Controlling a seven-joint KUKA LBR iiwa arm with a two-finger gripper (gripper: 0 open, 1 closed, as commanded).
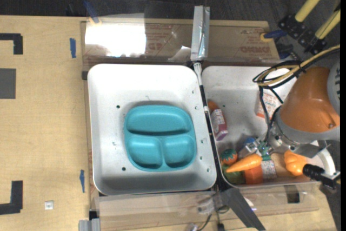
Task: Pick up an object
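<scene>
- My claw (pixel 263 150) low in right bin (pixel 238 81), over toy carrot (pixel 244 164); grip state: cannot tell.
- Carrot looks light, slick plastic (take the thick middle).

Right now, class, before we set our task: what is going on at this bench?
A grey robot arm with an orange band reaches in from the right, low over the right bin, above a pile of small objects there: a toy carrot, a small carton and others. Nothing looks lifted yet. The left bin holds a teal divided tray.
</scene>
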